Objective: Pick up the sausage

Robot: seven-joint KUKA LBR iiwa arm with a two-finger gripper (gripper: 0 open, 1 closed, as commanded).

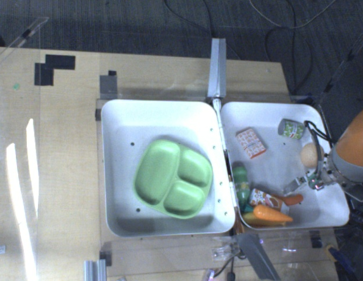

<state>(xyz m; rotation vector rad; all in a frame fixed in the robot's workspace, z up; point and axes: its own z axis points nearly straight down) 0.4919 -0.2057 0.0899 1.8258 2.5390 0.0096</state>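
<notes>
Currently we locate gripper [300, 184] lower right of frame, inside right bin [334, 212], just above sausage [291, 200]. Jaw state: we cannot tell.

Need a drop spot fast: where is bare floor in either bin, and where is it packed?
Free: the left bin all around the green tray, and the right bin's middle between the patterned packet and the gripper. Crowded: its near-left corner, with the green bottle, carrot and sausage.
</notes>
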